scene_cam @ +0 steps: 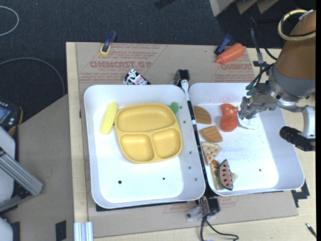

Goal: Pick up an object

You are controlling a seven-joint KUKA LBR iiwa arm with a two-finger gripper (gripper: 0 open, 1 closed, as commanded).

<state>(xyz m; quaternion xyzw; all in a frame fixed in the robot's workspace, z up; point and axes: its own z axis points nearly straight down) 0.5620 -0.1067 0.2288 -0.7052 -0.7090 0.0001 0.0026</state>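
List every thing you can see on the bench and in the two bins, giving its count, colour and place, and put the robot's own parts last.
bins: 2, white, side by side on the bench
divided tray: 1, yellow, left bin
corn cob: 1, yellow, left bin, beside the tray
tomato: 1, red, right bin, near the hand
bread pieces: 2, brown, right bin, left side
pizza slice: 1, tan, right bin
watermelon slice: 1, red and dark, right bin, front
carrot: 1, orange, bench behind the right bin
arm: 1, grey and orange, right
hand: 1, grey, over the right bin
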